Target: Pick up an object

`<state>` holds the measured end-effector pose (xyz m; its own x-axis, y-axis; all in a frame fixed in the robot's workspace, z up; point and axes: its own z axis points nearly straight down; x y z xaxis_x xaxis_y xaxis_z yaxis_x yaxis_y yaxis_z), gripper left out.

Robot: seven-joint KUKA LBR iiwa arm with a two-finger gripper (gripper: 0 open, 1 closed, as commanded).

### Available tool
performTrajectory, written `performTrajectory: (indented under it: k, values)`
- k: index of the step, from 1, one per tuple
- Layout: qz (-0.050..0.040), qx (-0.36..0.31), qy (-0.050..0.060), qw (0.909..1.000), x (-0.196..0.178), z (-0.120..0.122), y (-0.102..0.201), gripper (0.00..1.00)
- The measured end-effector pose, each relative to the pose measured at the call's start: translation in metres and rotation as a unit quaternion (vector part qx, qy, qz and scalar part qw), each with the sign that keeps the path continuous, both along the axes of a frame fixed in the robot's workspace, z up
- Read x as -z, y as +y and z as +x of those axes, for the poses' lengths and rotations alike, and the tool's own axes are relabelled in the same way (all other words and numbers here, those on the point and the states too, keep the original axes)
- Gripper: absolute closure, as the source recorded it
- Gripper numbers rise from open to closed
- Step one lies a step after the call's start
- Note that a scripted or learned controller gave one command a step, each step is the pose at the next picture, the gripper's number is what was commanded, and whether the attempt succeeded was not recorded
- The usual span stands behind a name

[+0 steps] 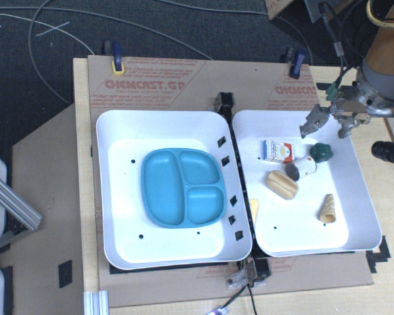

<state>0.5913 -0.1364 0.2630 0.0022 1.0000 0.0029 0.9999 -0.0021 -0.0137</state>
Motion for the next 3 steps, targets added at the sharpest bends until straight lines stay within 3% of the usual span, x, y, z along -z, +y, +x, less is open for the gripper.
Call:
performTrajectory:
  k: [1,3]
  values:
    - [-0.0010,-0.001,-0.006,1.0000,-0.007,0.002,0.000,0.00]
    - [-0.0006,-0.001,-0.004,1.0000,0.098,0.005,-0.010,0.00]
